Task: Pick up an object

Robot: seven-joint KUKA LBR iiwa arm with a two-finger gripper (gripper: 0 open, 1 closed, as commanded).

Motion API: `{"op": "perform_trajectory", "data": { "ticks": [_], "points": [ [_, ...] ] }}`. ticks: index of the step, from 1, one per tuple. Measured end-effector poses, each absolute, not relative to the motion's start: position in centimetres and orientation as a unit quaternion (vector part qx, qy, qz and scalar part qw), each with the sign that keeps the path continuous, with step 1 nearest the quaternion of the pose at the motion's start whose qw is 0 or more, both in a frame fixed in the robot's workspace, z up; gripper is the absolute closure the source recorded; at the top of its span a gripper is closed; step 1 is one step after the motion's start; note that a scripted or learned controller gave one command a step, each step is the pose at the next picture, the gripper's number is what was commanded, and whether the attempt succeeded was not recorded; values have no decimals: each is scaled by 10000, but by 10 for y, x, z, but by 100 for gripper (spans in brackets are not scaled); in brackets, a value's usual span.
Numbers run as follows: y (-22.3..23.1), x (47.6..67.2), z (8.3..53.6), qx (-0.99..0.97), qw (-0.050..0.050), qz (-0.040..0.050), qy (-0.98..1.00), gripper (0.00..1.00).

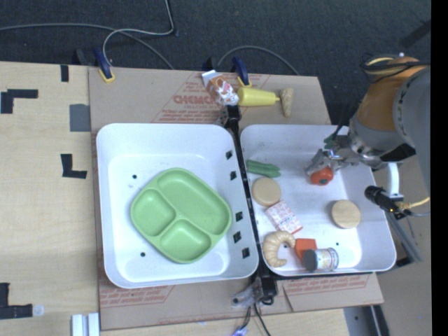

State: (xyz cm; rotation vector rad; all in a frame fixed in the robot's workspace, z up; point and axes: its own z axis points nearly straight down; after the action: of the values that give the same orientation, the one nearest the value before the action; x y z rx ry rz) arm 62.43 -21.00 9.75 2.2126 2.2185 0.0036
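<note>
- Pincer [320, 168] is low in the right bin [364, 137], near its upper middle, on the arm [392, 110] coming in from the right.
- A small orange-red piece [321, 177] sits at the pincer's tips, touching them; whether the fingers clamp it or only rest against it, and how wide they stand, I cannot tell.
- Same bin, apart from the pincer: green pod [263, 167], two round biscuits [266, 191] [345, 214], wrapped sweet [283, 218], croissant [277, 247], small jar [320, 259].
- Left bin [115, 152] holds a green divided plate [180, 215].
- Worktop [42, 187] behind the bins: yellow banana-like toy [256, 97].
</note>
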Motion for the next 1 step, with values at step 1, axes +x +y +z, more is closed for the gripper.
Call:
{"op": "perform_trajectory", "data": {
  "ticks": [1],
  "points": [
    [-130,639,90,7060,45,38,7082,100]
  ]
}}
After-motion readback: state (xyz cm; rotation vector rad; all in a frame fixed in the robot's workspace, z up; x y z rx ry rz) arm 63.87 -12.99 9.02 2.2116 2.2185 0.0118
